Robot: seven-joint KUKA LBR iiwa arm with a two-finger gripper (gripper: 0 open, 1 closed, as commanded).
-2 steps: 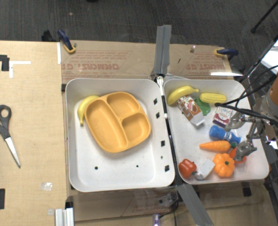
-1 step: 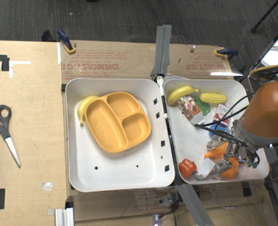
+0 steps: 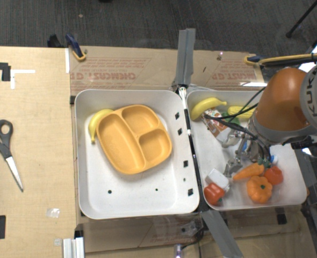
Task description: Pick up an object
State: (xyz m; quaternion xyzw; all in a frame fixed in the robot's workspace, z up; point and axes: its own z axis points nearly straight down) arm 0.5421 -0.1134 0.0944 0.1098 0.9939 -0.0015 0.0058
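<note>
1. The claw (image 3: 238, 163) hangs low in the right bin (image 3: 293, 198), near its front edge, just above the carrot (image 3: 248, 171); whether it is open or closed cannot be told.
2. Likely target: the carrot, lying beside the pumpkin (image 3: 259, 189) and tomato (image 3: 273, 175).
3. Straddle the carrot across its width, clear of its neighbours.
4. Close firmly, then lift straight up.

A robotics lab or test workshop: a plywood bench (image 3: 29, 144) carries two white bins (image 3: 88, 198), with flattened cardboard (image 3: 121, 71) along its far edge, scissors (image 3: 5, 149) near its left edge, and grey carpet (image 3: 148, 9) beyond.
</note>
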